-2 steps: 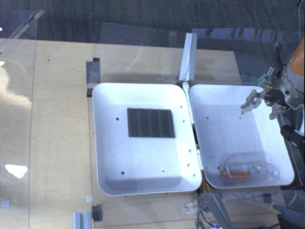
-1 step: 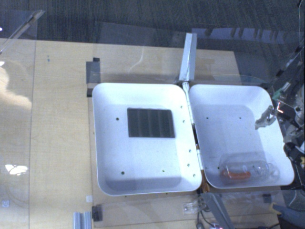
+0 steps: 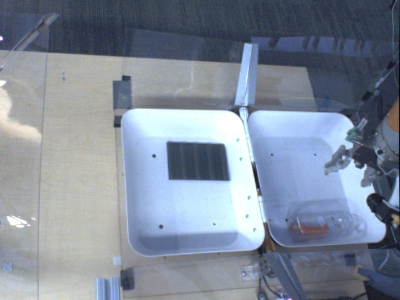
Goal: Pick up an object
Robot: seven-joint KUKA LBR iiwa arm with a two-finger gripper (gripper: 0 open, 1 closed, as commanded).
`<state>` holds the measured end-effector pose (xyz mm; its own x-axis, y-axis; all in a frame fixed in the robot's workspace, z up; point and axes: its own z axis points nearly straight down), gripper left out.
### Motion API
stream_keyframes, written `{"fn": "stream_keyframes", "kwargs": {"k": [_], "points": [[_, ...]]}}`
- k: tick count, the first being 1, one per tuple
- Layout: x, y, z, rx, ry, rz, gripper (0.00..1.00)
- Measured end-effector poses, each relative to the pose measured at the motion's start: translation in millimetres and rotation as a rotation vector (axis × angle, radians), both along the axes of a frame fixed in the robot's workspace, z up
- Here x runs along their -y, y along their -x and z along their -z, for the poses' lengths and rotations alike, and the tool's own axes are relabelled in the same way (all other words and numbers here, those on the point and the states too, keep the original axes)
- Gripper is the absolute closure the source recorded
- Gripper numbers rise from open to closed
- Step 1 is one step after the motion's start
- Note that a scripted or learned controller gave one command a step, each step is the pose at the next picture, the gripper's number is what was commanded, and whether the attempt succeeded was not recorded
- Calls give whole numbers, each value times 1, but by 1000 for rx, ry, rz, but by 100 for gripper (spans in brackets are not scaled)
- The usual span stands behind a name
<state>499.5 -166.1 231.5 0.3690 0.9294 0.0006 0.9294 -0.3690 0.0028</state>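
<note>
A clear plastic bottle with an orange part inside lies on its side near the front wall of the right bin. My gripper hangs over the right side of that bin, behind the bottle and slightly to its right. Its fingers are spread open with nothing between them. One silver finger points left toward the middle of the bin. The arm's grey wrist and orange band come in at the right edge.
The left bin holds a flat dark ribbed rectangle on its floor. A metal post stands behind the seam between the bins. Cables and brackets sit at the bench front.
</note>
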Motion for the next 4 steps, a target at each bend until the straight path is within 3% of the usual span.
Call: {"fn": "stream_keyframes", "kwargs": {"k": [1,2,3,4], "points": [[-60,7,141,13,-1,115,0],[-27,11,25,3,0,173,0],[-17,-2,102,49,21,37,0],[-14,-5,107,63,31,-81,0]]}}
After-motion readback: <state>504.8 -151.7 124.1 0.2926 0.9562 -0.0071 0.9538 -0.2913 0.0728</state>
